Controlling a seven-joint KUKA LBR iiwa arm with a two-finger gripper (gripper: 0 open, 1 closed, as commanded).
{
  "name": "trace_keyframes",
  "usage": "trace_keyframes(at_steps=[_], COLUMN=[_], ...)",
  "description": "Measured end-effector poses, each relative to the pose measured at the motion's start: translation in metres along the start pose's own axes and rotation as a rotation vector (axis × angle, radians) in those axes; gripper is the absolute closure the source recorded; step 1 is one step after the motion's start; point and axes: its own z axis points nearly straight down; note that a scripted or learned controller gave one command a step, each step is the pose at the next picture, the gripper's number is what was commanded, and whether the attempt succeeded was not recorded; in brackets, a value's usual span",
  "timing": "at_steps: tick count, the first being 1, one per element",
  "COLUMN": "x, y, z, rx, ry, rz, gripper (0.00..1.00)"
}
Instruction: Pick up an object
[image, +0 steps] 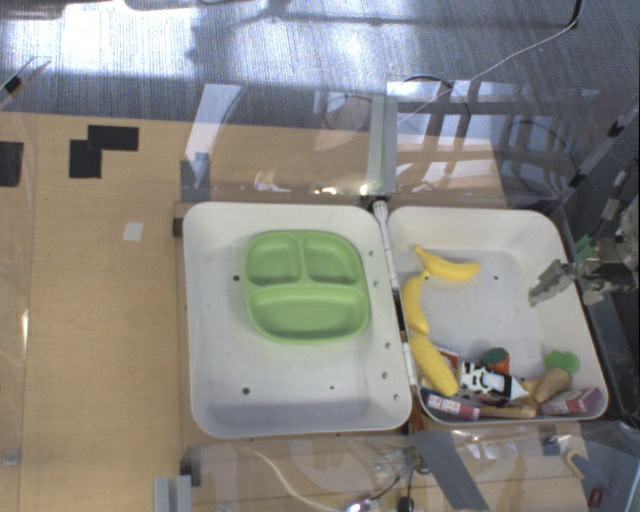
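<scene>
— Camera view, right edge of the frame: where's your claw?

— My claw hangs at the right rim of the right bin, and nothing sits between its fingers. How far they spread, I cannot tell from up here.

— And the pickings?

— One banana lies curved near the bin's upper left. A second banana runs down its left wall, touching a corn cob below it. Small toys crowd the lower edge. Centre frame, a green divided plate lies flat in the left bin.
</scene>
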Motion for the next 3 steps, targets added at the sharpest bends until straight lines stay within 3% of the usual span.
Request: trace_keyframes(at_steps=[1, 2, 3], x=[0.021, 0.041, 0.079], y=[0.056, 0.128, 0.163], z=[0.120, 0.168, 0.178], rx=[0.004, -0.002, 0.003], ry=[0.002, 0.000, 0.001], rz=[-0.103, -0.245, -0.227], gripper=[0.00, 0.00, 0.00])
